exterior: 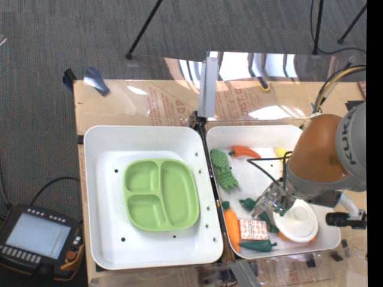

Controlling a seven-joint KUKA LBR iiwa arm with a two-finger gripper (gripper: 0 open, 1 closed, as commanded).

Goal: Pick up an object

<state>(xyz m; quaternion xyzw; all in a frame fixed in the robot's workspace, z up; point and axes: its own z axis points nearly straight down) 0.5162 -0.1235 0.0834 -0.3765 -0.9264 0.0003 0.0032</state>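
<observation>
Toys [245, 217] are heaped in the right bin [263, 130], directly under and left of the gripper [272, 203]. Whether anything is gripped cannot be told. A green plate [161, 194] is seen in the left bin [99, 160].

The arm [335, 154] runs off the frame's right edge and covers the right bin's [251, 130] far right corner. A yellow item [280, 153] peeks out beside the orange band, mostly hidden. The end effector [270, 203] overlaps a dark green toy [248, 204]; its grip state is unclear. At lower left, the pendant [36, 238] is cut by the frame edge.
</observation>
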